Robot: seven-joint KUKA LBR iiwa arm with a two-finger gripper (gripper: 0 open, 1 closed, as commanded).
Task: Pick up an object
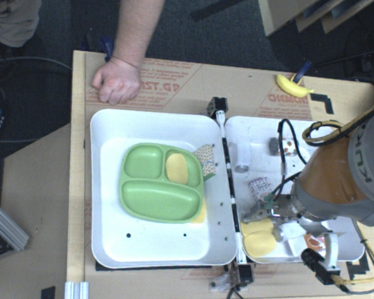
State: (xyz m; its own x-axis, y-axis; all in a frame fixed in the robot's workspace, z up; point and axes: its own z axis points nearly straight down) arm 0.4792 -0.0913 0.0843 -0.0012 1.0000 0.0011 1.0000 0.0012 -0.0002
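Far off to the claw's upper left, a person's hand [116,83] is resting as a loose fist on the brown cardboard-topped worktop [179,80]. Nearer, to the claw's left, the left bin [101,171] is carrying a smooth green plastic tray [157,198] with three rounded wells; a pale yellow oval piece [177,168] is lying in its upper right well, and a small patterned scrap [205,158] is sitting just beside the tray's upper right corner.

You are looking at the approach step: the claw [267,210] is hanging low in the right bin [252,135], and you cannot tell how it is set, since the arm [339,180] is covering it. A soft-looking, pale yellow rounded object [258,238] is lying just below the claw, near the bin's lower left corner, and a small crinkled wrapper [259,185] just above it. The next move is probably calling for a short descent onto that yellow lump. Far above the claw, a banana [291,87] is lying on the worktop.
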